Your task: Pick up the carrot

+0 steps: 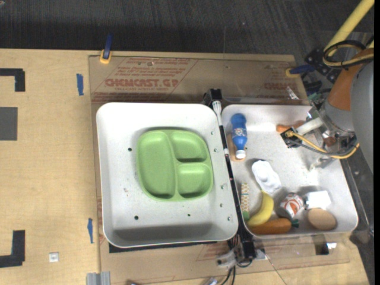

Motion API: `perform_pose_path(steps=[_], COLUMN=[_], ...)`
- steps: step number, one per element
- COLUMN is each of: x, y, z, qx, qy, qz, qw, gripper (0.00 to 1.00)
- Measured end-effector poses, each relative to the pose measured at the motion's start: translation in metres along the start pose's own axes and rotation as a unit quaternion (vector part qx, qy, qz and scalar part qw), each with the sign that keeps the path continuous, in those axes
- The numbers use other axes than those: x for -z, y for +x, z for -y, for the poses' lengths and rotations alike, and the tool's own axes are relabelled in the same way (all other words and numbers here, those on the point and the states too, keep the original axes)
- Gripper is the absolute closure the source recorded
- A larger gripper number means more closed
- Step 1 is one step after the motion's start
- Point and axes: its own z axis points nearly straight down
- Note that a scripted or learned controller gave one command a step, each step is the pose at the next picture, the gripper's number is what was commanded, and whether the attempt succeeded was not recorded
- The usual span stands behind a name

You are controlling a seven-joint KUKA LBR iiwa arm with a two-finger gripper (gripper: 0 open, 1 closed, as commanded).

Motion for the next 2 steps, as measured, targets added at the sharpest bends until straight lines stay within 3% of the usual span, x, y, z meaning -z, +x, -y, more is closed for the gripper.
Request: perform_pose_path(steps=[1, 2], x=[0.063, 0.016], y=[0.035, 0.025], z=[-0.026, -0.025], qx=[-0.055, -0.036], qy=[-0.001, 0.012], qz=[0.012, 0.016], qw=[0.9984, 0.9991], gripper=[0.0, 0.0])
